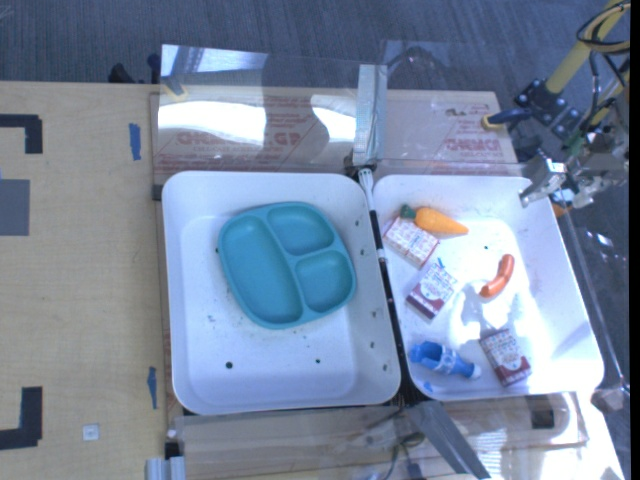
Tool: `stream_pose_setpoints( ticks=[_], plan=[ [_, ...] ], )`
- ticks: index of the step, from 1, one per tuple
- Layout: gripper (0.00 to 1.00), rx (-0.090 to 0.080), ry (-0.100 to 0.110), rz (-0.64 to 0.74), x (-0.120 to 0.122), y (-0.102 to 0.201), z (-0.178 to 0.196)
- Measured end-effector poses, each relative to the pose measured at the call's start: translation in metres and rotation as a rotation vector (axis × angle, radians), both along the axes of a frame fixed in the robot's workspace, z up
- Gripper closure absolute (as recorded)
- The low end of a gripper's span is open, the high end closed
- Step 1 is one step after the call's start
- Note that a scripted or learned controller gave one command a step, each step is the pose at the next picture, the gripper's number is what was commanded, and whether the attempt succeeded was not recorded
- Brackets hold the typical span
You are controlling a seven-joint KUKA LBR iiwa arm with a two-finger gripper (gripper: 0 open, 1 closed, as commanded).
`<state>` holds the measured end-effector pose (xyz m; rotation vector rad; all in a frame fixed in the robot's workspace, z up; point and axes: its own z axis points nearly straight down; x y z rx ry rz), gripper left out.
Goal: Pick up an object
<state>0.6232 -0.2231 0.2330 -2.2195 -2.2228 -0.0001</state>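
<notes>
My claw sits over the right bin's far right corner; can't tell its state. Target: the carrot near that bin's far left corner, well apart from me, toward the left. Looks like light, stiff, smooth plastic, so I'd pinch across its thick middle.

red print on clear back panels, small cartons, none legible

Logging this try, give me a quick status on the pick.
Tool over right bin's far right corner, nothing visibly held. Carrot, sausage, cartons untouched in right bin. Teal plate alone in left bin.
</notes>
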Motion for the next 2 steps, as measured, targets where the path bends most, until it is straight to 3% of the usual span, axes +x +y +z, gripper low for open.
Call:
stream_pose_setpoints(
  ticks=[1, 2],
  plan=[
    [0.0, 0.004, 0.012, 0.015, 0.042, 0.052, -0.096],
    [0.0, -0.005, -0.012, 0.088, 0.027, 0.112, -0.14]
  ],
)
